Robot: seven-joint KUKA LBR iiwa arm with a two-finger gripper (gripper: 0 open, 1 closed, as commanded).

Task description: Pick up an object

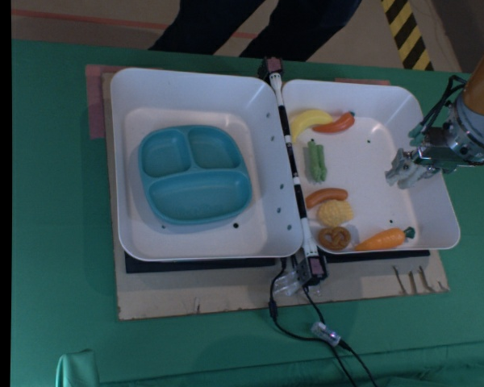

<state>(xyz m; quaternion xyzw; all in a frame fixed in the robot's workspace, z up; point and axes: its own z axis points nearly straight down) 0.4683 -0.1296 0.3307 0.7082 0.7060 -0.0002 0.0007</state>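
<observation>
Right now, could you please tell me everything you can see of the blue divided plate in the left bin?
The blue divided plate is a rounded-square dish that looks like matte plastic, teal-blue, with three compartments: two small ones on the far side and one wide one on the near side. It lies flat and upright on the floor of the left bin, roughly central. Nothing lies in it, and only the bin touches it.

No legible text, label, brand, number or sign anywhere.
</observation>
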